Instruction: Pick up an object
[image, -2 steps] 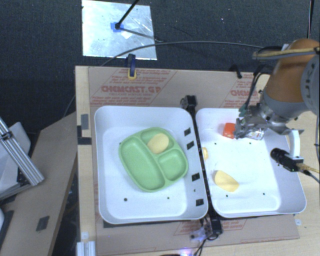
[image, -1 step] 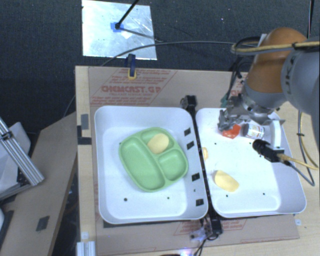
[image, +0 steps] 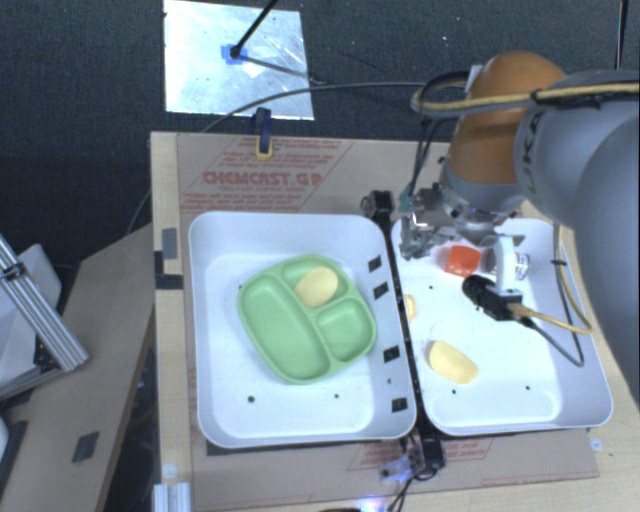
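Observation:
My gripper (image: 440, 238) hangs low over the far part of the right bin (image: 560, 400), under the grey arm with its orange band. An orange-red block (image: 461, 262) lies right beside it, partly covered by the wrist; whether the block is gripped is hidden. A yellow lemon-shaped piece (image: 452, 362) lies loose in the near middle of the right bin. A small yellow bit (image: 410, 305) rests against that bin's left wall. In the left bin (image: 230, 400) a green divided plate (image: 290, 335) carries another yellow piece (image: 318, 287) in its far compartment.
A black connector with a yellow cable (image: 495, 300) trails from the wrist across the right bin's floor. The ridge between the bins (image: 398, 330) carries black clips. A blue and yellow clamp (image: 263, 133) stands at the board's far edge.

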